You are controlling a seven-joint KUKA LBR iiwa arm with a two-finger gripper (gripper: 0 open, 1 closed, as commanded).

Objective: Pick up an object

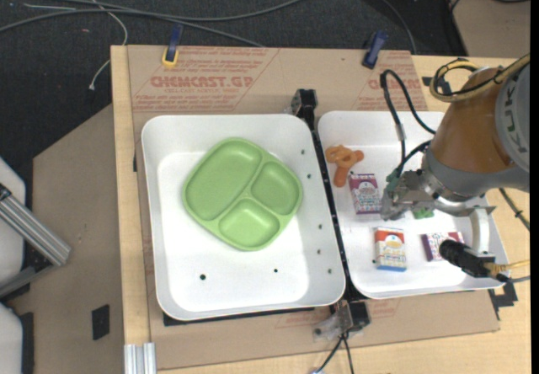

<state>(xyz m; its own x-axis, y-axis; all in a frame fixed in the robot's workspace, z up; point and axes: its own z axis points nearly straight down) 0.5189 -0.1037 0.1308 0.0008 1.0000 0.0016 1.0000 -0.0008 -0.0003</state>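
In the right bin [370,275], at the right of the frame, we see the gripper [397,205] low among several small items — whether its jaws are wide, narrow or holding anything we cannot tell, since the wrist hides them. Just left of it lies a purple carton [365,193], with an orange toy [342,161] above that and a red-and-white box [390,248] below; a small dark packet [437,243] sits toward lower right. Any of these could be the object to pick up. The risk, we judge, is crowding — the carton is so near the gripper that a descent could nudge it aside or pinch an edge and let it slip. The green plate [242,193] in the left bin [168,280] lies well apart.
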